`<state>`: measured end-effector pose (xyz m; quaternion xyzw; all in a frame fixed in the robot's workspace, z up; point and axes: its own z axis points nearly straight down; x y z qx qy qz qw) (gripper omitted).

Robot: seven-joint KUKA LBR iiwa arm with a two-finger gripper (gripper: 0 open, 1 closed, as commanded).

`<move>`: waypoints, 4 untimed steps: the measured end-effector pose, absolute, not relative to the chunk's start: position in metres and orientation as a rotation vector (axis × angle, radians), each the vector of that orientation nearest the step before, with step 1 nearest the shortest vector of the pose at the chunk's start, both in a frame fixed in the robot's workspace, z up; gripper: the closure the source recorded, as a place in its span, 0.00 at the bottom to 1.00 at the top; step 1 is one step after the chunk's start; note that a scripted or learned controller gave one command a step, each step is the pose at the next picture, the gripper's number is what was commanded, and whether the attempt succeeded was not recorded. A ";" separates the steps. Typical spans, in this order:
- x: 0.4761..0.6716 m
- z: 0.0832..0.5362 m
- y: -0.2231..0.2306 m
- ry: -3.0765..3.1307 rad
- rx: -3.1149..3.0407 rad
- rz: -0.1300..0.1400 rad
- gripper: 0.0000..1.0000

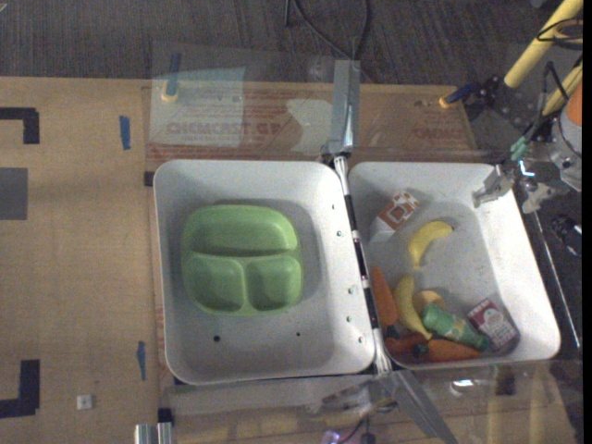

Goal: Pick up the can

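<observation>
The can, a small red-and-white metal cylinder [492, 324], lies on its side in the near right corner of the right white bin [518, 248]. Expect it to be light, rigid and smooth-skinned. Judge the curved wall as slippery, so take hold across the middle of the body, not at the ends.

Working left to right: the left white bin [176, 211] carries a green plastic tray with three compartments [242, 257], well apart from the target. In the right bin, an orange carrot-shaped toy [383, 294] lies along the left wall. A small orange-and-white carton [399, 209] sits near the far left corner. Two yellow bananas follow, one mid-bin [430, 240] and one nearer [408, 305]. A green plastic bottle [455, 327] lies just beside the can on its left and will likely crowd your approach from that side.

The gripper [497, 187] hangs over the far right corner, well apart from the can. You cannot tell whether it is wide or narrow; nothing visible is held.
</observation>
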<state>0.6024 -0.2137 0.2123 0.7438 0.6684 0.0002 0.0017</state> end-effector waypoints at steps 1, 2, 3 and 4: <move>0.628 0.098 -0.210 2.040 2.388 0.011 0.00; 0.628 0.108 -0.211 2.041 2.384 0.008 1.00; 0.663 0.158 -0.197 2.462 1.941 0.003 1.00; 0.669 0.088 -0.203 2.452 1.954 0.004 1.00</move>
